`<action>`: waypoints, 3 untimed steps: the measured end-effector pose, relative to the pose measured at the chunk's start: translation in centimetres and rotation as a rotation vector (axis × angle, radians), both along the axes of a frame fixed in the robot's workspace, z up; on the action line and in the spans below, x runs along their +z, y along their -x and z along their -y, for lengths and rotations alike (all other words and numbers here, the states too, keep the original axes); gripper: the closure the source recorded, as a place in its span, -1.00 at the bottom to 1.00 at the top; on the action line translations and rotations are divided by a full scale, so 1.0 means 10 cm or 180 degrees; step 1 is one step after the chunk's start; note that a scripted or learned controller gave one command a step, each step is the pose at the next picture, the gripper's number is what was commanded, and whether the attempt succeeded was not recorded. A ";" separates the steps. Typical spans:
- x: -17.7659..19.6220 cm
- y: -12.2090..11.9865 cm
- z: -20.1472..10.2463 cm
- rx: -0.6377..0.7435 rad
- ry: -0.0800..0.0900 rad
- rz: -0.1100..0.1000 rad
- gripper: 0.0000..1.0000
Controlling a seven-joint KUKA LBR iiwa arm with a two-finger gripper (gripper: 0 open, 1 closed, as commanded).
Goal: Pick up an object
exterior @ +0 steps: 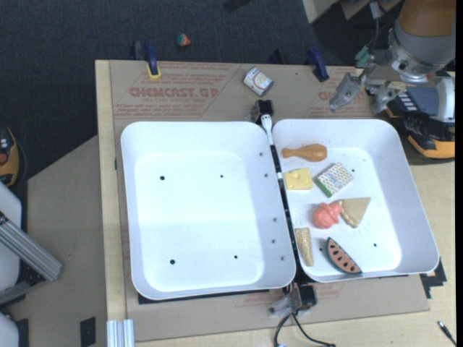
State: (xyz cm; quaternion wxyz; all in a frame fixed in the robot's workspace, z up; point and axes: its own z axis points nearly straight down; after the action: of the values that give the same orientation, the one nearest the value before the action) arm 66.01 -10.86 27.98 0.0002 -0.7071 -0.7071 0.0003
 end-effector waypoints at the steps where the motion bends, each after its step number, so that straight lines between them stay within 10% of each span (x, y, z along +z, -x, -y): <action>1: 0.11 -0.01 0.00 0.0003 0.0002 0.0011 1.00; 2: -0.38 0.20 -0.78 0.0023 -0.0013 -0.0020 1.00; 3: 0.60 -0.06 -1.36 0.0023 -0.0003 0.0047 1.00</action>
State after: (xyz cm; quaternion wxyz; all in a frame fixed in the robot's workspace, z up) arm 66.63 2.76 33.98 -0.0046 -0.7045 -0.7097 -0.0052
